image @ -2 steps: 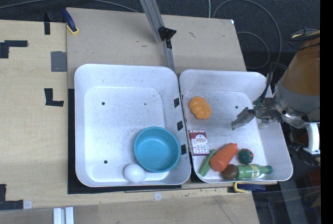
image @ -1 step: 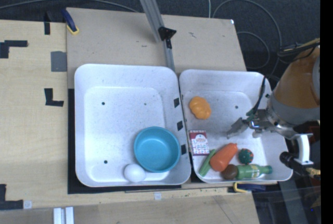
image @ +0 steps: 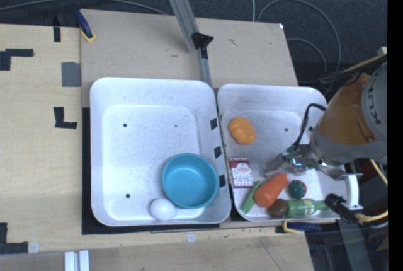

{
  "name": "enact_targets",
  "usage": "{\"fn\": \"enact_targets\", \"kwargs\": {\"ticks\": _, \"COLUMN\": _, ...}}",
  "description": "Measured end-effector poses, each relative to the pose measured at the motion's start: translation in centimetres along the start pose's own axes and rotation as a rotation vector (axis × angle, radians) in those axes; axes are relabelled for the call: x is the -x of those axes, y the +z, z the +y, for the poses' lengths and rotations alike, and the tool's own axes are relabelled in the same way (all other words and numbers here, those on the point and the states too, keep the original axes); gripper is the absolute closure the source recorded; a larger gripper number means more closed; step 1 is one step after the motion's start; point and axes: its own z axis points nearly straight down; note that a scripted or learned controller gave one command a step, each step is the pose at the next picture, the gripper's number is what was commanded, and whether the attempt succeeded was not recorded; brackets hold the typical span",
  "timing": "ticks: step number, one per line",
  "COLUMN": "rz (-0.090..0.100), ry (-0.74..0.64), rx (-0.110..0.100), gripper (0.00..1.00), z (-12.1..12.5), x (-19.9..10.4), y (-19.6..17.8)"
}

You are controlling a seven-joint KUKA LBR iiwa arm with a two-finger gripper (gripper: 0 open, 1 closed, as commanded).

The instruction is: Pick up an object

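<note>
The right bin (image: 271,99) holds several items. An orange lumpy fruit (image: 242,130) lies at its left. A small red packet (image: 240,173) sits below it. A carrot (image: 271,190) lies at a slant beside a green pod (image: 249,198), with a dark green ball (image: 297,188), a brown piece (image: 279,208) and a green bottle (image: 308,205) along the front wall. My gripper (image: 286,162) hangs low in this bin, just above and behind the carrot and the green ball. Nothing shows in its grasp.
The left bin (image: 126,106) contains a blue bowl (image: 189,179) and a white ball (image: 162,208) at its front right. A grey pole (image: 182,5) slants over the bench behind the bins. The arm's orange band (image: 349,115) overhangs the right bin's right wall.
</note>
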Motion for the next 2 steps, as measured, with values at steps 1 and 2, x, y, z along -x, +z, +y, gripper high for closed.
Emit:
{"fn": "enact_targets", "kwargs": {"ticks": 1, "rz": 0.0, "ry": -0.001, "rx": 0.004, "gripper": 1.0, "z": 0.1, "x": 0.0, "y": -1.3}}
{"fn": "enact_targets", "kwargs": {"ticks": 2, "rz": -0.002, "ry": -0.001, "rx": 0.01, "gripper": 1.0, "z": -0.4, "x": -0.6, "y": -5.7}}
